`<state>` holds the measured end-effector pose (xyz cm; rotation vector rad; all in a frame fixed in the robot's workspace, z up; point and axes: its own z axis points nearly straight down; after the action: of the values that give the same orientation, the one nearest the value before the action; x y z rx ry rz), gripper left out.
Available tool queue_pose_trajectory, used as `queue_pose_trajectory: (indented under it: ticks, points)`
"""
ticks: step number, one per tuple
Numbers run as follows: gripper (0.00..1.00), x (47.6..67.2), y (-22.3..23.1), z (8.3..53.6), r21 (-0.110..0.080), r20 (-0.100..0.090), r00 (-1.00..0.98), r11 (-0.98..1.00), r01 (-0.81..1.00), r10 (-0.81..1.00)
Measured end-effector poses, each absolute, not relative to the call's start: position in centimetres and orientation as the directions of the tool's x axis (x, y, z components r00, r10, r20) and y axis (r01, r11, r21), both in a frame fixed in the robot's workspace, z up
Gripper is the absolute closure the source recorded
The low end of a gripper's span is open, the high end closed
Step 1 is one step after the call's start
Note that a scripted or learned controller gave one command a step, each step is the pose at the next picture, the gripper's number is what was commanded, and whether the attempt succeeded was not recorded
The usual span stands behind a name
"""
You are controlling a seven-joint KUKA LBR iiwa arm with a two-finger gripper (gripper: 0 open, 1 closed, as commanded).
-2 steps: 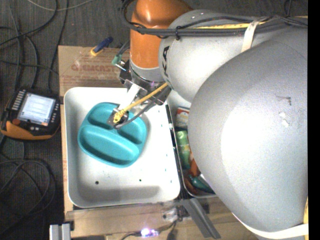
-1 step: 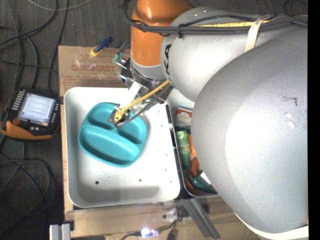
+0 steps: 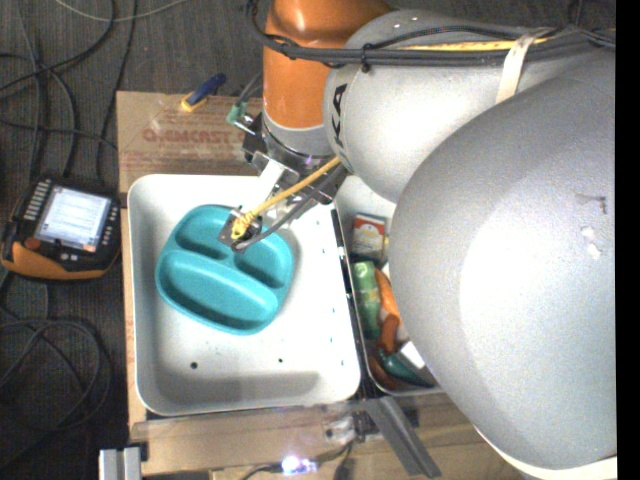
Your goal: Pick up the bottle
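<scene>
While the gripper (image 3: 240, 232) is hovering centre-frame over the teal tray (image 3: 228, 268), we are unable to tell its grasp.

Green bottle (image 3: 366, 290) in right bin (image 3: 352, 226)

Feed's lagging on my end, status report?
Gripper low over teal tray in left bin. Bottle not identified; jumbled items in right bin, under the arm.

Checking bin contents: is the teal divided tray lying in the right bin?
No, the teal tray lies in the left bin.
</scene>
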<state>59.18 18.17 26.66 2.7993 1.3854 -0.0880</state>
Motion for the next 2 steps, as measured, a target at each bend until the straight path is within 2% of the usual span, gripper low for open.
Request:
queue_pose_trajectory:
  ticks: [1,2]
  points:
    - [1.0,59.1,18.2,27.4,-0.011,-0.064,0.603,-0.604,0.797,0.795]
    - [1.0,60.5,23.2,36.9,0.001,-0.005,0.462,-0.462,0.887,0.887]
